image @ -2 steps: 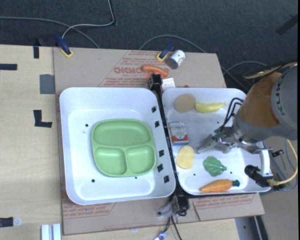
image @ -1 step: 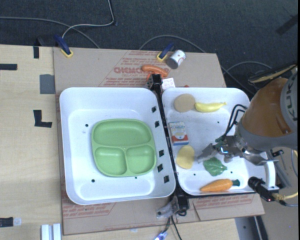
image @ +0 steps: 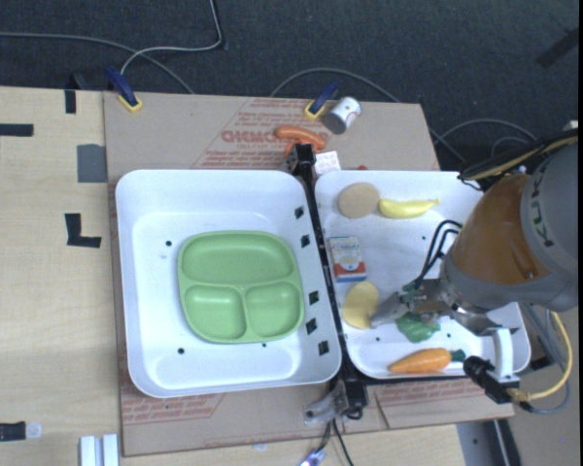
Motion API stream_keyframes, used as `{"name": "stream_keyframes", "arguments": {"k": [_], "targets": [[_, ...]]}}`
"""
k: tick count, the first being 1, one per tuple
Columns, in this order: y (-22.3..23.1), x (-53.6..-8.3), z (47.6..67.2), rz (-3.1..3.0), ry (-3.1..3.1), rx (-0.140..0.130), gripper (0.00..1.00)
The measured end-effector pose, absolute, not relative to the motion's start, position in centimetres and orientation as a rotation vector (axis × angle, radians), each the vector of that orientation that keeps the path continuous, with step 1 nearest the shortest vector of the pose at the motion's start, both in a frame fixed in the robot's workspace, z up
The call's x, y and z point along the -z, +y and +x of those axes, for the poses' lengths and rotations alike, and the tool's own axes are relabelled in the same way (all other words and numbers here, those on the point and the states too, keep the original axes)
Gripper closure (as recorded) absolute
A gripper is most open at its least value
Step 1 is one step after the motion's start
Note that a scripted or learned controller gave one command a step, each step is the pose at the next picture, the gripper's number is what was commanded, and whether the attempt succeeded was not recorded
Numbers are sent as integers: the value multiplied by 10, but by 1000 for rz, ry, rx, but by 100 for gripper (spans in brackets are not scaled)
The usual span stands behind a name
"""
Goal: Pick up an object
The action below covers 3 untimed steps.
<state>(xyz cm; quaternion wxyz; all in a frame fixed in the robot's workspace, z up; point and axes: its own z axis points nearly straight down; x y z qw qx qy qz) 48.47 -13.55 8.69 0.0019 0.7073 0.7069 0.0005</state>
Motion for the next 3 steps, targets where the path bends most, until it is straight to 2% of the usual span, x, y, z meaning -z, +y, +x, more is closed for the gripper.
{"name": "stream_keyframes", "arguments": {"k": [1,2,3], "targets": [[-136,-98,486,2217,2216,-5,100],[-137,-181,484,2221,2221,1,100],[-137,-181,484,2221,2222,0,0]]}}
